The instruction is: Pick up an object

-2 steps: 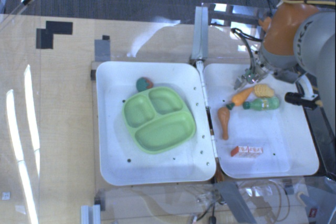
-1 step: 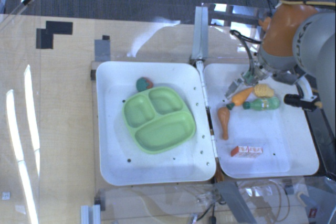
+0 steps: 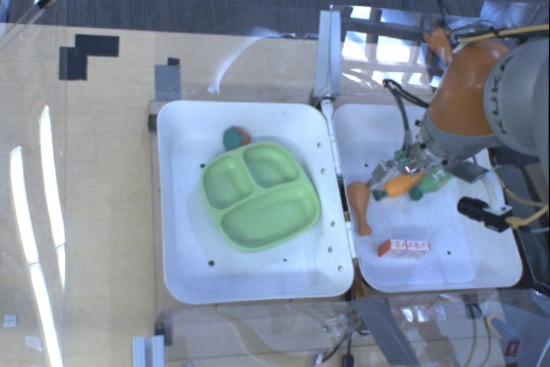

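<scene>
A pale wooden bench [image 3: 94,211] carrying black square markers [image 3: 86,54] stretches far to the claw's left, its surface streaked with glare from a clear sheet. Nearer, the left of two shallow, round-cornered white plastic bins [image 3: 185,271] holds a smooth, glossy green plastic plate divided into three compartments [image 3: 260,194]. A small round green-and-red object [image 3: 236,137] sits touching the plate's far rim, partly hidden behind it and too small to identify.

In the right white bin [image 3: 455,266], a tan drumstick-shaped toy [image 3: 359,205] lies just left of and below the claw, close to the divider between the bins. A small flat red-and-white packet [image 3: 405,247] lies below the claw, well apart from it.

The grey arm's two-finger claw [image 3: 404,170] is down in this bin, right over a cluster of small toys: an orange carrot-shaped piece [image 3: 401,184] with a green bottle-shaped piece [image 3: 428,182] touching it on the right. The claw's metal tip blurs into these objects, and whether it is parted or closed, or gripping anything, cannot be told. The orange-banded wrist [image 3: 460,90] hides the bin's far right corner, and the arm is cut off at the frame's edge.
</scene>
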